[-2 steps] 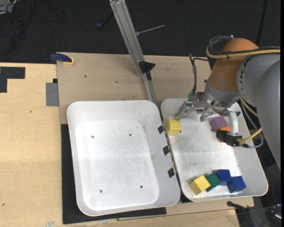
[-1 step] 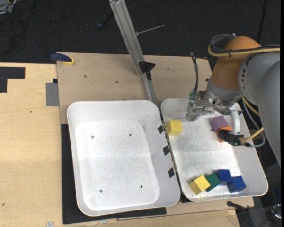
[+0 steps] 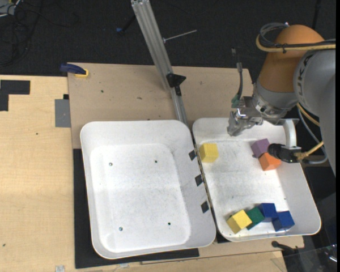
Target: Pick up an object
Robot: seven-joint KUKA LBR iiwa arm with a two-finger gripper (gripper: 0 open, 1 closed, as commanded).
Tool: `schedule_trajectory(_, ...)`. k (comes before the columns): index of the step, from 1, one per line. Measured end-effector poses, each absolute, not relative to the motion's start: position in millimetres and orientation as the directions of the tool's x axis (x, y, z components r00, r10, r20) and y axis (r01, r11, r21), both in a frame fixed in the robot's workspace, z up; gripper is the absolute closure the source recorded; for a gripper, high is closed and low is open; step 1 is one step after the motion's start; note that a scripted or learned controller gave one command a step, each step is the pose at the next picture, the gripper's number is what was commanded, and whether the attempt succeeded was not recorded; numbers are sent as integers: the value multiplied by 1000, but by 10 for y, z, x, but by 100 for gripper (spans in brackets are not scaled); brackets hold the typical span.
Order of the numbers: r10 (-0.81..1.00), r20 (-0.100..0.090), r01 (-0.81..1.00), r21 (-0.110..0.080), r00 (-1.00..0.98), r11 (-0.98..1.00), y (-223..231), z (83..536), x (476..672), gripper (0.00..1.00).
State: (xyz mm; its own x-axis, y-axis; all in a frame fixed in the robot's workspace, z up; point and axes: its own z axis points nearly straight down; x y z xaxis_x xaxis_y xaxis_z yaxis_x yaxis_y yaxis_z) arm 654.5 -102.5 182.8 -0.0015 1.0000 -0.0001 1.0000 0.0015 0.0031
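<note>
The work surface is a light wooden bench (image 3: 28,169) set against a dark floor with loose cables at the top left. A brown board (image 3: 130,92) lies across the bench's rear, and a blue-and-yellow clamp (image 3: 73,69) sits at the board's far left corner. A ribbed aluminium rail (image 3: 156,50) rises at a slant from between the bins toward the top of the view.

Camera view: two shallow white bins stand side by side. The left bin (image 3: 96,135) holds no blocks. The right bin (image 3: 306,203) holds the task objects. A yellow cube (image 3: 209,152) rests near the right bin's left wall, well apart from the others. A purple block (image 3: 260,147) and an orange block (image 3: 269,162) lie just beside each other near the right wall (the orange one is nearer the camera). Along the near edge sits a cluster: a second yellow block (image 3: 238,221), a green block (image 3: 254,216) and two blue blocks (image 3: 276,216), close together.

The grey arm (image 3: 317,84) enters from the right, its orange band (image 3: 288,58) above the wrist. The gripper (image 3: 238,123) hangs over the far end of the right bin, between the yellow cube and the purple block. Whether its fingers are apart or together cannot be told; nothing is visibly between them.
</note>
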Motion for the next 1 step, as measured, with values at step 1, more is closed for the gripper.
schedule_trajectory(1,1000,-1,1000,4,-2,2,-1108,2339,6603,100)
